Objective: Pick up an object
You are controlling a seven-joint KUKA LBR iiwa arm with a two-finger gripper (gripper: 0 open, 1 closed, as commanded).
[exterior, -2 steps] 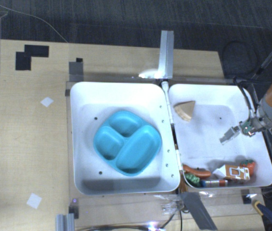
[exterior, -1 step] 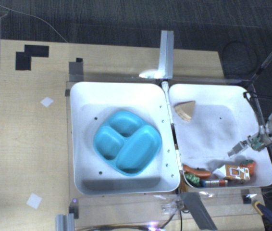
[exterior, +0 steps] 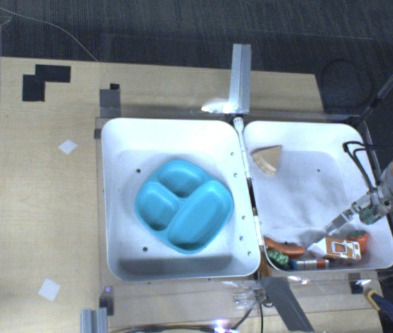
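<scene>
My gripper [exterior: 338, 222] reaches in from the right edge, low over the front right part of the right bin [exterior: 300, 186]. Its tip hangs just above a cluster of small objects along the bin's front wall: a red-orange sausage shape [exterior: 285, 246], a green piece [exterior: 277, 258], a marker-like stick [exterior: 312, 262], an orange carton [exterior: 341, 249] and a small carrot-like piece [exterior: 360, 240]. Nothing shows in the gripper's hold. A tan wedge [exterior: 269, 159] lies alone near the back left of that bin.
The left bin [exterior: 123, 186] holds a blue divided plate [exterior: 184, 205] at its middle. A metal divider rail [exterior: 247, 186] separates the two bins. A black cable [exterior: 360, 159] loops over the right bin's right rim beside the arm.
</scene>
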